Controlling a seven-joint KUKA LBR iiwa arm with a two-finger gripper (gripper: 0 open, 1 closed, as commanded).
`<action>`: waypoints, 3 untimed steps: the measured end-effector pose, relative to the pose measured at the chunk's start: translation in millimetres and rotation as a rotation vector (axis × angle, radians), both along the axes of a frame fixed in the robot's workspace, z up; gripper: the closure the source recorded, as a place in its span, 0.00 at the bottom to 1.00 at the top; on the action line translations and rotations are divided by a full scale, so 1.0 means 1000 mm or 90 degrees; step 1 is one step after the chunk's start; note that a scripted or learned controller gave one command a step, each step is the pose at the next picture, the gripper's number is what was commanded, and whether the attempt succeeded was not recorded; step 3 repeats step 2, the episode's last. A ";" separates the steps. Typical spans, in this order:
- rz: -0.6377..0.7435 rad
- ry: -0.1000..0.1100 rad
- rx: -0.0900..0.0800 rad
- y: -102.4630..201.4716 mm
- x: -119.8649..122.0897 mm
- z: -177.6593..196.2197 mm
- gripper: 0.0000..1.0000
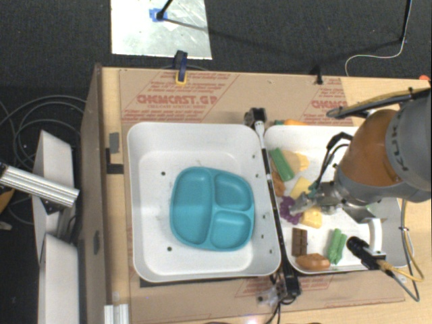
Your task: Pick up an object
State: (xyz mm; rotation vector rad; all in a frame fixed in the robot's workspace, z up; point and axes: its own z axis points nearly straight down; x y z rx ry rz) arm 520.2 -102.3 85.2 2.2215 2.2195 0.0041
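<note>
The end effector (305, 201) sits low in the right bin (391, 214) among toy foods, beside a purple piece (290, 210); its grip state cannot be determined. The left bin (145, 181) holds a teal divided plate (212, 207).

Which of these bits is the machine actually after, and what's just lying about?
Job in hand:
pincer, low in the right bin
purple piece
yellow block
green stick

Lying about:
blue divided plate in the left bin
</note>
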 end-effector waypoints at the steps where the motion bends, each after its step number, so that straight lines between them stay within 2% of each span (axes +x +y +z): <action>1: 0.002 -0.004 -0.001 0.001 0.002 0.012 1.00; 2: 0.011 -0.006 0.003 0.108 0.038 0.105 1.00; 3: 0.011 -0.006 0.003 0.108 0.038 0.105 1.00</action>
